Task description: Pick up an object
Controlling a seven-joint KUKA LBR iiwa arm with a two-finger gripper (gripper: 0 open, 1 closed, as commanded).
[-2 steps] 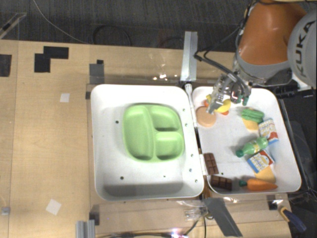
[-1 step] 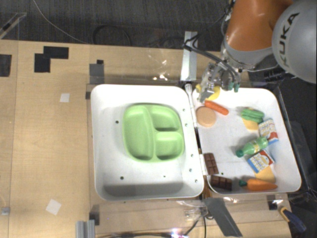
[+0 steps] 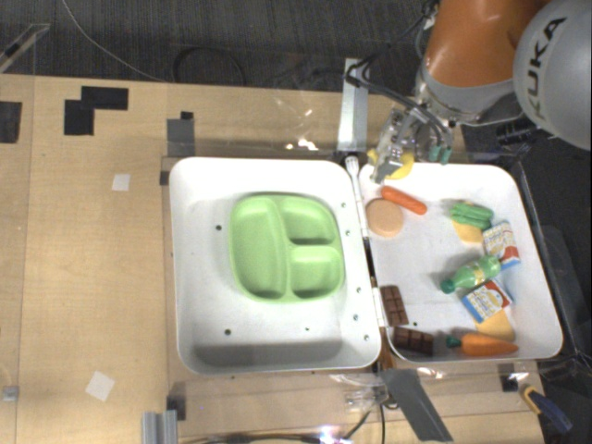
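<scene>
I see gripper at right bin far-left corner, fingers closed on small yellow piece, lifted just above rim. Grip looks shallow; I judge piece may slip, fall on carrot or outside bin.

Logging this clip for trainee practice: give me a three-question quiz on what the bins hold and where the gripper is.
1. True or false: the green divided tray lies in the left bin.
2. Which lies nearest the gripper? A) the carrot B) the chocolate bar C) the yellow piece
3. Fill in: the round tan disc lies in the ___ bin.

Key: 1 true; 2 C; 3 right.
</scene>
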